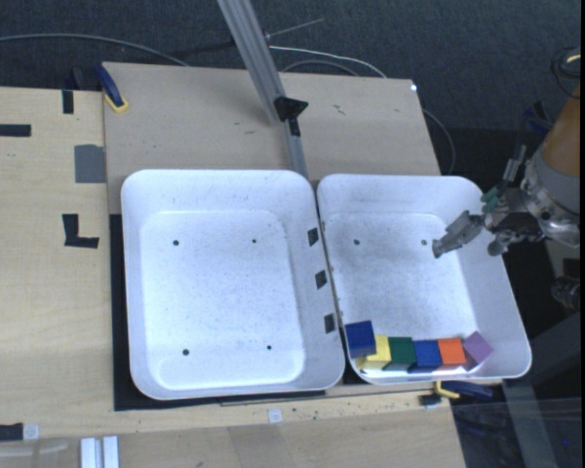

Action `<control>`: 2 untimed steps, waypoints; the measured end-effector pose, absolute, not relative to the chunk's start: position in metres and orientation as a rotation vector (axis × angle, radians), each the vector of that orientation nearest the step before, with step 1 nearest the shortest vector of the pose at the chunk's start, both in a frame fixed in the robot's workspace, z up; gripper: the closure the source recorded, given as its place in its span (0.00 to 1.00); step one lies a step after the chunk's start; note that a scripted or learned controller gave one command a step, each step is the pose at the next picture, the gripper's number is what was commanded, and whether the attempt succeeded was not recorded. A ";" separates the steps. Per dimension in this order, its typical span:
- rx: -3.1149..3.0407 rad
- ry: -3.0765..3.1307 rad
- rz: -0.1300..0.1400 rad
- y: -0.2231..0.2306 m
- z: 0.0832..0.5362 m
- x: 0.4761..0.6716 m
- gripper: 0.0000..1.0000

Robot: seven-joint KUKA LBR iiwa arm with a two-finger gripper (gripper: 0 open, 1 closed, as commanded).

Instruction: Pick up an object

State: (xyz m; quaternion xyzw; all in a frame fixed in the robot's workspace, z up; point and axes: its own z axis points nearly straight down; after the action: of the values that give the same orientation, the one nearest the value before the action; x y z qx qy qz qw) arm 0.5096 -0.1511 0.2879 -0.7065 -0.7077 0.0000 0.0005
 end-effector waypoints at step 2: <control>-2.213 -2.224 0.001 -0.142 0.323 0.502 0.00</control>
State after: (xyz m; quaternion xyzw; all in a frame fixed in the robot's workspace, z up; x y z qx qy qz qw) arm 0.5018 -0.1416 0.3229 -0.7053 -0.7089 0.0002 0.0019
